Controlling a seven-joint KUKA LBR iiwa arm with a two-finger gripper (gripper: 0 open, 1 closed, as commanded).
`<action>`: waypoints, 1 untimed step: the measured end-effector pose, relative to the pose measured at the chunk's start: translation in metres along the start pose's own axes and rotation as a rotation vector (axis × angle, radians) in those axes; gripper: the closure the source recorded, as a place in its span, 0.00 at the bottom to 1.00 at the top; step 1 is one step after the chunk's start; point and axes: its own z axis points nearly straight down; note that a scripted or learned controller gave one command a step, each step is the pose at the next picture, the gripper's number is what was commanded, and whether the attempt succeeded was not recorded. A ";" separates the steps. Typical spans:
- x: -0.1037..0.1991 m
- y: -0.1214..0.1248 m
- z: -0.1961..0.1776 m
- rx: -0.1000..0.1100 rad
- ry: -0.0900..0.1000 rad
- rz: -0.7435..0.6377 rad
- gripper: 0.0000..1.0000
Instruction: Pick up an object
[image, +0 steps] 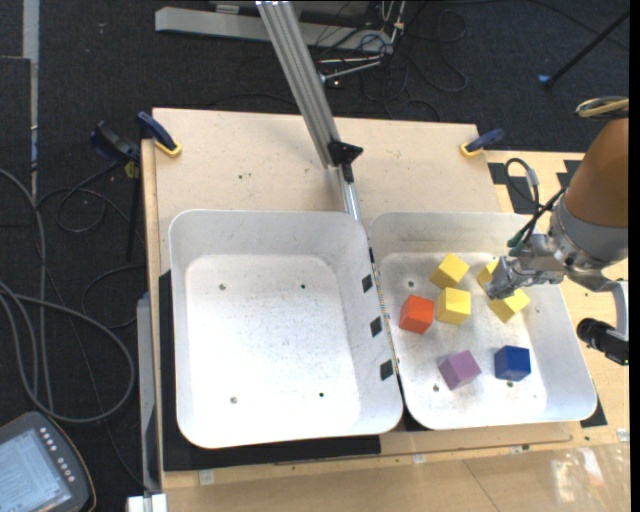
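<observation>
Four yellow blocks (453, 305), one orange block (417, 314)

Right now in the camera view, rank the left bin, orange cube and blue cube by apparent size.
1. Left bin, by far largest.
2. Orange cube and blue cube: look alike, so unranked.

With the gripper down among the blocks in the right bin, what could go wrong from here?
1. The gripper sits over a yellow block near the bin wall, with more yellow showing behind it, so it may catch only an edge and the block may slip out.
2. Two more yellow blocks and the orange block lie close by; a sideways move may push them.
</observation>
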 end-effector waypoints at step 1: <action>0.005 -0.004 -0.060 0.000 0.000 -0.001 1.00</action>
